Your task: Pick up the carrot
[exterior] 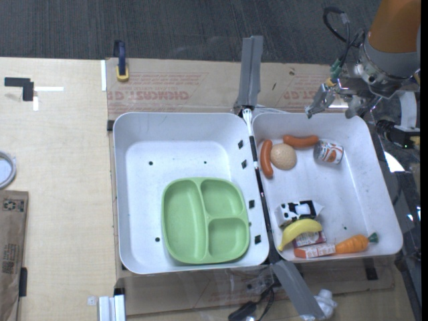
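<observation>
Carrot (352,244) lies in right bin's (381,179) near corner (beside red box (314,251)) | hand (331,99) open, empty, above far rim | approach from above, grip across the carrot's middle.

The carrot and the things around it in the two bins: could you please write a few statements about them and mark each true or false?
1. The carrot lies in the right bin, near its front right corner. True.
2. The gripper is closed around the carrot. False: it hangs over the right bin's back edge, far from the carrot, with nothing between its fingers.
3. The green divided plate sits in the left bin. True.
4. The banana lies on the green plate. False: it lies in the right bin, left of the carrot.
5. The small can stands beside the carrot. False: it lies near the back of the right bin, by a sausage.
</observation>
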Controlling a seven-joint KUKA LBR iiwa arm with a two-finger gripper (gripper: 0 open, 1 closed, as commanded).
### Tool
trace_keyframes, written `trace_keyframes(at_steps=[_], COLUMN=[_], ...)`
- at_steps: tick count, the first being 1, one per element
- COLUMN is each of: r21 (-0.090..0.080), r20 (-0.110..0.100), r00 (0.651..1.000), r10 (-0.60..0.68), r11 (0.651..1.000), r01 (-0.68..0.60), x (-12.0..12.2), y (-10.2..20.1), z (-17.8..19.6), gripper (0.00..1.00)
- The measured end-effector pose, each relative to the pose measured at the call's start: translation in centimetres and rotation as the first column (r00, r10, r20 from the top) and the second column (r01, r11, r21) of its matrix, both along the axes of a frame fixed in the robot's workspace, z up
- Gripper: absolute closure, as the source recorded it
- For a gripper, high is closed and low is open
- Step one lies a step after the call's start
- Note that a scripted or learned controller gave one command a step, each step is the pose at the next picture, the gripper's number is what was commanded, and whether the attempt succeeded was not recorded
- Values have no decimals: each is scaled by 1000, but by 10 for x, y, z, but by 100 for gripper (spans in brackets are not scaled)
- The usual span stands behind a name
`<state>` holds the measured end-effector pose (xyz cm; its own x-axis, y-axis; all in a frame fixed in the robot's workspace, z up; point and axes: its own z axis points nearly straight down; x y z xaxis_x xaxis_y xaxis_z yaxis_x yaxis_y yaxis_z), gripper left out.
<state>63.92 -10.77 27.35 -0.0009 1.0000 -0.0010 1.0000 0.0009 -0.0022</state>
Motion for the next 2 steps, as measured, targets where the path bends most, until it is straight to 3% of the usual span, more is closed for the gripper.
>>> trace_keyframes(at_steps=[1, 2], r21=[1, 2], r20=[-1, -1], r00=[992, 983], r10=[125, 181], r11=[992, 983], r01=[-125, -181], x=[-61, -140], y=[37, -16], z=[-83, -140], gripper=[0, 0])
